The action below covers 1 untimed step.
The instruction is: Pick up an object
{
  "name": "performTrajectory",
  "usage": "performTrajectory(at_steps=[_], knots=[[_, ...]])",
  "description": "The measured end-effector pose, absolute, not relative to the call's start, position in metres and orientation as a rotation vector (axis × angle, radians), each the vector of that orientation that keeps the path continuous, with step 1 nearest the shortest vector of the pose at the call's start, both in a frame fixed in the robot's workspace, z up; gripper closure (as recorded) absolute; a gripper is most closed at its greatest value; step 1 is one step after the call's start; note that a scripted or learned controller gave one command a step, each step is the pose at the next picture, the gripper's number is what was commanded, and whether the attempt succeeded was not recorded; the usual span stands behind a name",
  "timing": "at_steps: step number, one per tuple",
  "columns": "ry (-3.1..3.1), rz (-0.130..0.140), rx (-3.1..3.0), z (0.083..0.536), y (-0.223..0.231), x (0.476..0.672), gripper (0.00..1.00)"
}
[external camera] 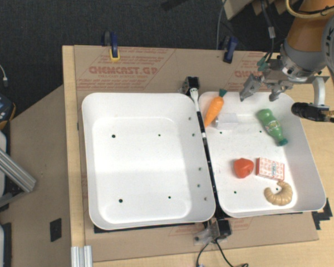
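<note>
The two-finger gripper (262, 93) is seen at the far edge of the right-hand shallow white bin (309, 166), with its fingers spread apart and nothing between them. It is carried by the grey arm with the orange band (312, 21), which enters from the upper right.

Just below the gripper, a green plastic bottle (271, 126) is laid flat on the bin floor; its long axis runs diagonally, with the narrower end pointed toward the near right. To the left of the gripper, an orange toy carrot with a green top (214, 109) is laid against the bin's left wall, its long axis tilted, the green top pointed away toward the far edge and the tip toward the near left. A small clear plastic piece (228, 120) lies beside the carrot.

Nearer the front, a red rounded object (243, 168) is set just beside a pink patterned card box (271, 169). A tan curved croissant-like object (280, 194) is placed at the front edge.

The left-hand white bin (100, 166) adjoins the right one on the brown tabletop (150, 65).
</note>
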State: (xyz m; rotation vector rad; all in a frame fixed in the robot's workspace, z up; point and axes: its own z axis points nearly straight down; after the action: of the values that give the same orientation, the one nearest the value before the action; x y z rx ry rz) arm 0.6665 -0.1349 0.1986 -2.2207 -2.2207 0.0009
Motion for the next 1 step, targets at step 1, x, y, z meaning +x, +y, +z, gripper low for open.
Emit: performTrajectory(at_steps=[1], knots=[[-2.223,-0.005,-2.240,0.3248,-0.2133,0.6089,0.00]])
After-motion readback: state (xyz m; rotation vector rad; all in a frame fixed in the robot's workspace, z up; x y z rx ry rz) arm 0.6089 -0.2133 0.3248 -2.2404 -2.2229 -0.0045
